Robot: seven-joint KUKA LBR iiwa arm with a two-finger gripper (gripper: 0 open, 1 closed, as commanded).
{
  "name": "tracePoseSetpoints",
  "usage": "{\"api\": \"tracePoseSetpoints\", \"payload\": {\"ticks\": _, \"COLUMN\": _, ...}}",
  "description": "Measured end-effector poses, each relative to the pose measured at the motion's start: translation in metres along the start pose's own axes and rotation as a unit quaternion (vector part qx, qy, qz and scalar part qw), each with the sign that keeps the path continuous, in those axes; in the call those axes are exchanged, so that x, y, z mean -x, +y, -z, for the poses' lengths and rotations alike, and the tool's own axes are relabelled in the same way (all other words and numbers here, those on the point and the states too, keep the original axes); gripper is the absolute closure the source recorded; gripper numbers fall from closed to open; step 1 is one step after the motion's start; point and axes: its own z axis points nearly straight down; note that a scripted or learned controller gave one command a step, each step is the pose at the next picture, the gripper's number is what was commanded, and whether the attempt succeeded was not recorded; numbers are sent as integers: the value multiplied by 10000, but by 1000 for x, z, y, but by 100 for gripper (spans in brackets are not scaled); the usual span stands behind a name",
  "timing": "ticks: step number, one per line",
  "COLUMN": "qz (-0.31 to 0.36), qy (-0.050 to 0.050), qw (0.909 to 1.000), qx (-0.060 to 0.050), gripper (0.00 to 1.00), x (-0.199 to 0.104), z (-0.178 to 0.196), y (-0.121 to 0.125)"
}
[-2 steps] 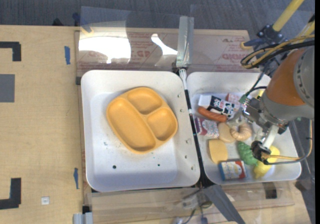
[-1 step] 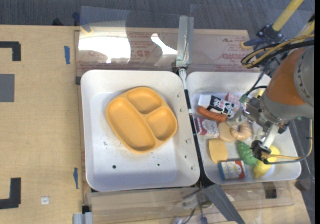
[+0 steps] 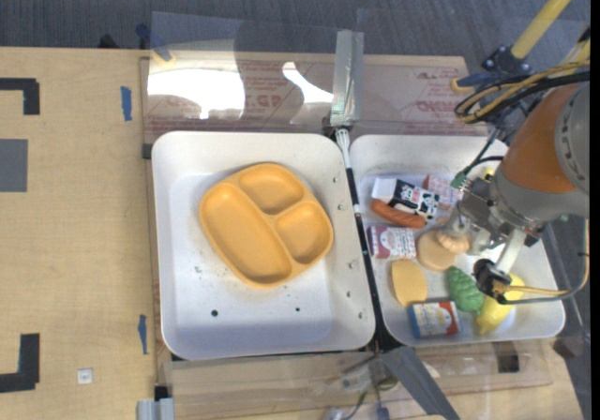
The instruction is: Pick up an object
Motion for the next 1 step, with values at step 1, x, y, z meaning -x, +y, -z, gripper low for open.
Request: {"api": "tracePoseSetpoints", "payload": {"ticks": 1, "qz": 269, "qy": -10, "qw": 9996, "qx": -32, "gripper": 100, "x": -64, "z": 138, "y": -13}}
